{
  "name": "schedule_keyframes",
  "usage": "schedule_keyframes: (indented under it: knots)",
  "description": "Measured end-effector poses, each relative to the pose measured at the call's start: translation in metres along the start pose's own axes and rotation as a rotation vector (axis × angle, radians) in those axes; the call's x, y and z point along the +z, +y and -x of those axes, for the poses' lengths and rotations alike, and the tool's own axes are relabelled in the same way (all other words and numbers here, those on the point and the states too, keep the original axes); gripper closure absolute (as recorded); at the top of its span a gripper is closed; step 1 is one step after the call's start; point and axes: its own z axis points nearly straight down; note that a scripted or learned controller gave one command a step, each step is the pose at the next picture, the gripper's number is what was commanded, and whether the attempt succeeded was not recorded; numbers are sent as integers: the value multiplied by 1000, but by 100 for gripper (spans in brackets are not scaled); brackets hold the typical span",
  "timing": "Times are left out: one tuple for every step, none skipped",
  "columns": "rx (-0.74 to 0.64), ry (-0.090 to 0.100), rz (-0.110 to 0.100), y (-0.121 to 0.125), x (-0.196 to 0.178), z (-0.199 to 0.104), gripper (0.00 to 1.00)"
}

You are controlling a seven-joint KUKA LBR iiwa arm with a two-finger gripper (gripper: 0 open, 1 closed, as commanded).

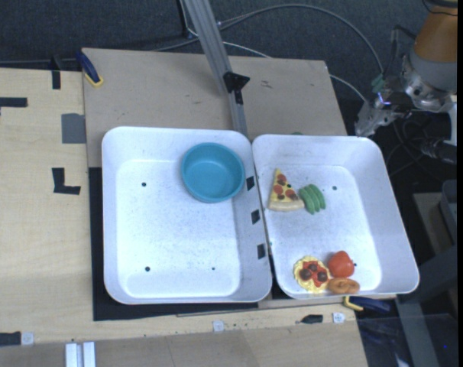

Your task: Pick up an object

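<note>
The gripper (371, 117) sits at the upper right of the frame, outside the bins and just past the top right corner of the right bin (384, 205); whether it is open or closed cannot be told at this size and angle, and nothing is visibly between its tips. The arm (434, 44) rises from it toward the top right corner.

Nearest below and to the left, in the upper middle of the right bin, lie a pizza slice (283, 192) and a green vegetable (313, 198), touching or almost touching. At the lower edge of that bin is a tight cluster: a small round pizza (311, 273), a tomato (340, 264) and an orange piece (343, 285), all pressed together near the wall. The left bin (132, 228) holds a blue bowl (212, 172) at its upper right.

To do the pick well, I would judge the green vegetable or the pizza slice the better targets, being closest and away from the walls; the descent should centre on one alone so the neighbour is not nudged. The cluster is crowded and sits against the rim.

No brand, label or readable writing shows anywhere.
</note>
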Motion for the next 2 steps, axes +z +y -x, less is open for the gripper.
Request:
schedule_keyframes:
  knots:
    - [-3,2,-4,-9,14,-48,100]
    - [-3,2,-4,-13,22,-98,100]
